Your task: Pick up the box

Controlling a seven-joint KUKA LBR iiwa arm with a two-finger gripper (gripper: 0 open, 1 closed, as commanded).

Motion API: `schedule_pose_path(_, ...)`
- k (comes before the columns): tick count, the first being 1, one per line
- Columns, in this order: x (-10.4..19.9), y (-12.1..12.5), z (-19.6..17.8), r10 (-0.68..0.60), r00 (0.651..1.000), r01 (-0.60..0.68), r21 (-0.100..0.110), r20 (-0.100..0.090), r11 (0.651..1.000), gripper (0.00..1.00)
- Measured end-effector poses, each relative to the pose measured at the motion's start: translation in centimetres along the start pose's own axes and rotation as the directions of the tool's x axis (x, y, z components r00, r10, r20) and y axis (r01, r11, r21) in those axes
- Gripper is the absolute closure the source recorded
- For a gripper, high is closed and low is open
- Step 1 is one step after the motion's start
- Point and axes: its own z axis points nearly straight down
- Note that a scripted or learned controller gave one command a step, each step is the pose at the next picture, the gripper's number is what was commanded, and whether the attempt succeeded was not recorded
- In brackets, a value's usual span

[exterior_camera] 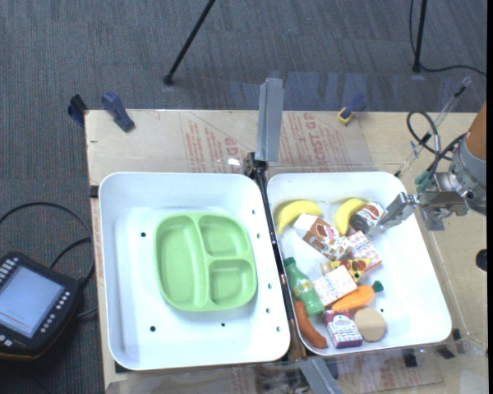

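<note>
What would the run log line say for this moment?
arm: reaching in over right bin | claw: near top edge, beside can | boxes: lying among toy food | left bin: green tray

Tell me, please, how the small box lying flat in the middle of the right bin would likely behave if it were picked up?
The box looks like printed toy cardboard, so it is probably light and fairly stiff, though a hard squeeze might dent it. It lies flat, so rolling seems unlikely. The green bottle and carrot crowd it, so lifting it would probably nudge them.
</note>
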Motion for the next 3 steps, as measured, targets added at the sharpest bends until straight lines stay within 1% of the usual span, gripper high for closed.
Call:
schedule_pose_path(1,0.4,3.9,4.6,-0.381,0.925,0.381,0.000,-0.001,0.925,0.00)
schedule_pose_path(2,0.4,-3.4,4.9,-0.767,0.642,0.767,-0.002,0.000,0.642,0.00)
schedule_pose_path(3,0.5,-5.8,-2.4,-0.957,0.290,0.957,-0.002,0.004,0.290,0.00)
